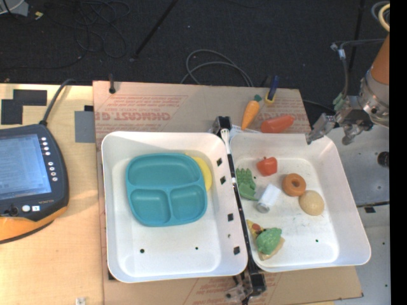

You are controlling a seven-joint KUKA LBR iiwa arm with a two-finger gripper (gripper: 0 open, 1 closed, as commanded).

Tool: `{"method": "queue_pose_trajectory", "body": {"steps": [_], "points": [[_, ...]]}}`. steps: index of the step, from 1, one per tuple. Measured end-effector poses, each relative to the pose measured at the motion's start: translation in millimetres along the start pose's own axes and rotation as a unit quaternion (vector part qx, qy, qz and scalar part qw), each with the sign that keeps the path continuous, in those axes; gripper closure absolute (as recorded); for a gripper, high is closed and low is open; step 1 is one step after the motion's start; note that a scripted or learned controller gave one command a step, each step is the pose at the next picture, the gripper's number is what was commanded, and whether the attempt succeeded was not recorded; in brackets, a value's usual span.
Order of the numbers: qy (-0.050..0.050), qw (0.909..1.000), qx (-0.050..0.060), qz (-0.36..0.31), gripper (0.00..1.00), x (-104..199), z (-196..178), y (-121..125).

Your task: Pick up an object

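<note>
1. The bench's cardboard sheet (pixel 159 107) lies under both bins, with printed lettering along its 12 o'clock strip.
2. The left bin (pixel 121 246) holds a teal divided plate (pixel 166 189), its long axis running 9 to 3 o'clock, with a yellow piece (pixel 205 170) tucked under its 3 o'clock edge.
3. The right bin (pixel 343 234) holds the small toys, clustered toward its 9 o'clock side and centre.
4. A tablet with an orange underside (pixel 28 170) sits at 9 o'clock, off the bins.
5. The arm (pixel 381 75) enters at 3 o'clock; its gripper (pixel 337 122) hangs just outside the right bin's 1 o'clock corner, over no toy. Its fingers look spread with nothing between them, though the view is small and cluttered there.
6. On the cardboard beyond the right bin's 12 o'clock rim lie a red piece (pixel 277 124), long axis 9 to 3, and a toy carrot (pixel 251 112) pointing toward 7 o'clock.
7. In the right bin: a green-topped toy (pixel 268 240) at 7 o'clock; a tan round piece (pixel 311 203) touching a brown doughnut (pixel 294 184) at its 11 o'clock.
8. A white cylinder (pixel 268 197) lies centre, axis running 1 to 7 o'clock, beside a green leafy toy (pixel 246 184) at 9 o'clock; a red pepper (pixel 267 166) stands at its 12 o'clock.
</note>
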State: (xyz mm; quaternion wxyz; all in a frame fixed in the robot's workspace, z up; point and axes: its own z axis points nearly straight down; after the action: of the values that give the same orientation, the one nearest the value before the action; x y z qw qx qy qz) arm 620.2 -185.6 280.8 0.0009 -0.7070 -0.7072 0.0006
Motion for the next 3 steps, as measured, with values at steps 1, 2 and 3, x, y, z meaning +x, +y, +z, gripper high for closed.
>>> {"method": "queue_pose_trajectory", "body": {"steps": [1,2,3], "points": [[0.001,1.0000,0.004,-0.001,0.00,35,85,-27],[0.001,1.0000,0.002,-0.001,0.00,64,129,-29],[0.001,1.0000,0.001,-0.002,0.00,127,92,-57]]}}
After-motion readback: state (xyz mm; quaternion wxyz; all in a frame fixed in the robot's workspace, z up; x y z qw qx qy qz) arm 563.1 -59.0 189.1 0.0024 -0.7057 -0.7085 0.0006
